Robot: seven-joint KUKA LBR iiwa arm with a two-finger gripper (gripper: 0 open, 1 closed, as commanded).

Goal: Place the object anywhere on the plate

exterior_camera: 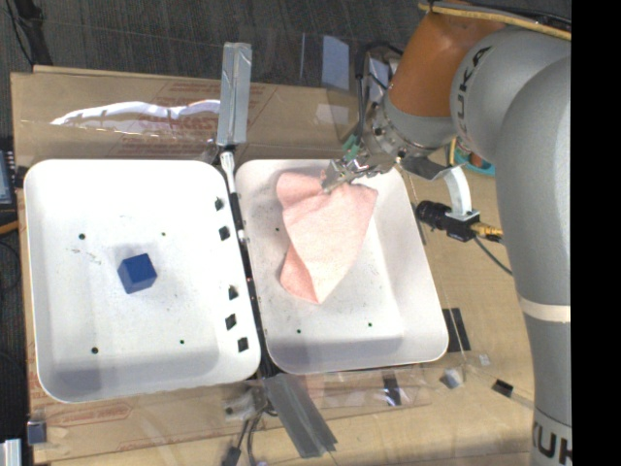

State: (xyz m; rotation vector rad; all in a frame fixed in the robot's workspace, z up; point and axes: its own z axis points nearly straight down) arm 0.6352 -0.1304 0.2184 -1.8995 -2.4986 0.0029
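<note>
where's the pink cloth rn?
In the camera view the pink cloth lies in the right bin, its top corner at the hand; the blue cube is in the left bin.

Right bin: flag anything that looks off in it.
The pink cloth hangs unevenly in the right bin: its top corner is pulled up at the end effector near the bin's far edge, the rest draping down crumpled. The blue cube sits alone in the left bin.

Arm (524, 163) reaching in from right, gripper (342, 175) lowered.
</note>
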